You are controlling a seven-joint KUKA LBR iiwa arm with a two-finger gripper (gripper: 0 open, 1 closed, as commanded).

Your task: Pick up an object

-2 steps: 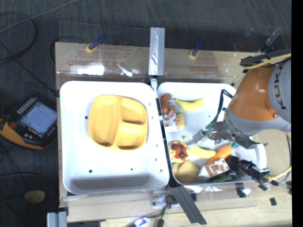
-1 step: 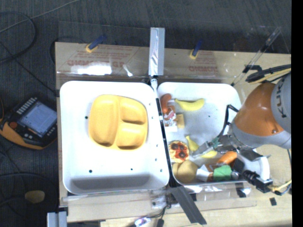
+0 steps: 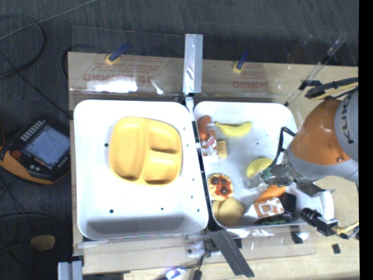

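Holding yellow tray [image 3: 144,149], left bin [image 3: 87,214]; right bin [image 3: 245,107]: banana [image 3: 234,129], potato [image 3: 230,210]; gripper [image 3: 269,182] state unclear.

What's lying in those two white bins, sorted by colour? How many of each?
Yellow: 4: divided tray, banana, lemon-like fruit, potato-like lump
Red or orange: 3: red piece by the divider, round red-topped piece, orange block
Total: 7
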